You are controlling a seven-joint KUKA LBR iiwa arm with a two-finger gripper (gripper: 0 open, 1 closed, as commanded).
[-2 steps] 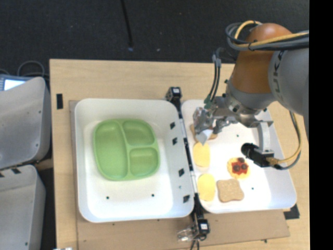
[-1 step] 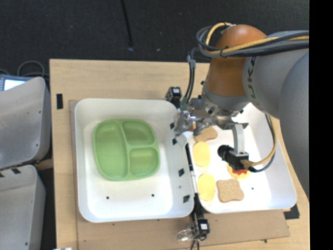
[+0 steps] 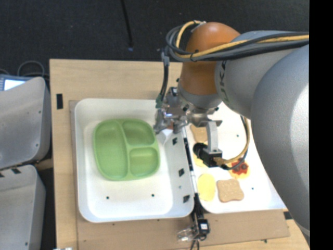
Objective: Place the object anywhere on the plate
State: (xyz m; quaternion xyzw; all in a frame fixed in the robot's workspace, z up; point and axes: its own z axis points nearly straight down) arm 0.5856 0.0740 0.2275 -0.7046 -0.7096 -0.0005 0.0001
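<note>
A: Green plate [image 3: 126, 149]?
B: Flat in left bin [image 3: 130, 198], toward the bench [image 3: 104, 77] left edge.
A: End effector [image 3: 167, 120]?
B: Over the divide between bins, beside the plate's far right corner. Open or closed, cannot tell.
A: Objects?
B: Yellow piece [image 3: 206, 186] and tan slice [image 3: 229, 190], side by side in right bin [image 3: 252, 196], near front edge.

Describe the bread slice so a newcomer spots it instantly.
Start at the white bin on the view's right. Near its front edge lie two flat pieces. The bread slice is the tan, squarish one, right of the smooth yellow oval.
</note>
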